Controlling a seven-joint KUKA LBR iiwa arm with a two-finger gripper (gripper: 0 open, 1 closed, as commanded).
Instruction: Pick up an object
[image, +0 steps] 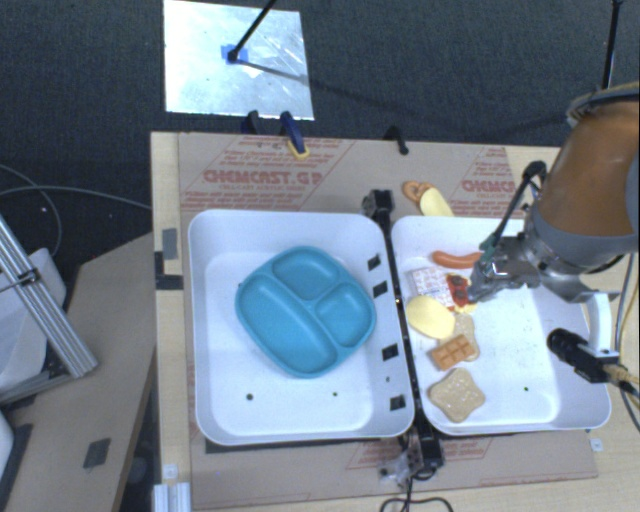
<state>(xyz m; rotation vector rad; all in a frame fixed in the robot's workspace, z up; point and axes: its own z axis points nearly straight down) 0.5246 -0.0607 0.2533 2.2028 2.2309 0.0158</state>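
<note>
Several toy foods lie in the right bin (570, 395): an orange sausage (455, 258), a small red piece (458, 291), a pale yellow lump (430, 317), a waffle (453, 351) and a slice of toast (457, 394). My gripper (484, 279) reaches in from the right and hangs low over the bin's upper middle. Its tip is right beside the red piece and just below the sausage. Nothing shows as lifted off the bin floor.
The left bin (225, 400) holds a blue divided plate (304, 310). A yellow toy (435, 203) and an orange pretzel shape (413, 189) lie on the board behind the right bin. A black divider (395, 300) runs between the bins.
</note>
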